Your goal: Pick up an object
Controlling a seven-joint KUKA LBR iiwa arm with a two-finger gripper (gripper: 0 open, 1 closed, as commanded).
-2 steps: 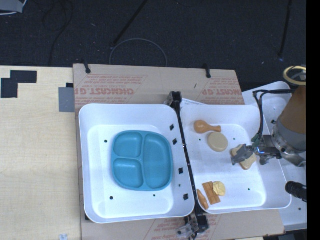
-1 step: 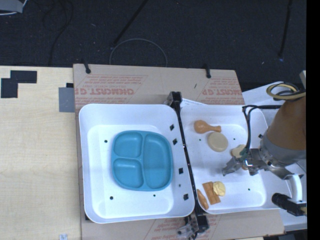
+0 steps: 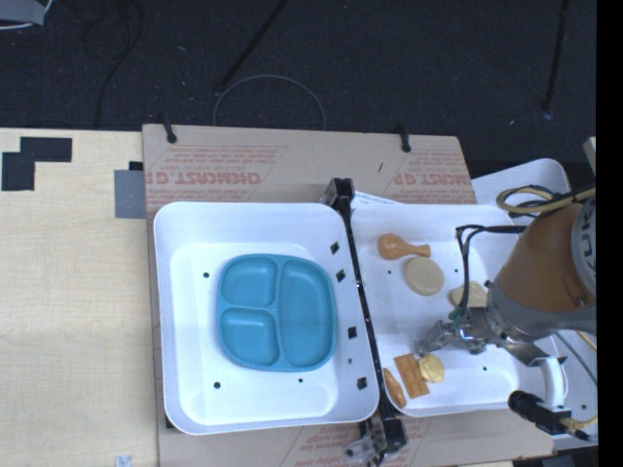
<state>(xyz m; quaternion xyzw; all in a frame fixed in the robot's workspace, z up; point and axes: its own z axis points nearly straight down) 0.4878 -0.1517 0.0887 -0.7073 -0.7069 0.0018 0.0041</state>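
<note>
— Two bins [image 3: 180,261] side by side, right? What's nearest the camera?

— In the right bin, by its near wall, an orange strip [image 3: 393,387] and a brown wafer [image 3: 410,377] lie side by side, with a small yellow lump [image 3: 431,368] touching the wafer's right edge.

— And the gripper?

— The gripper [image 3: 435,339] sits low just above that lump, fingers pointing left and spread apart, nothing between them. The arm [image 3: 545,270] comes in from the right, its orange band over the bin's right side.

— Farther back?

— A pale round disc [image 3: 424,277] lies mid-bin, another pale piece [image 3: 470,295] is half hidden by the arm, and an orange spoon-like piece [image 3: 401,248] lies beyond the disc.

— The left bin?

— A blue divided plate [image 3: 275,311] rests at its middle. Cardboard [image 3: 292,168] lies under both bins.
</note>
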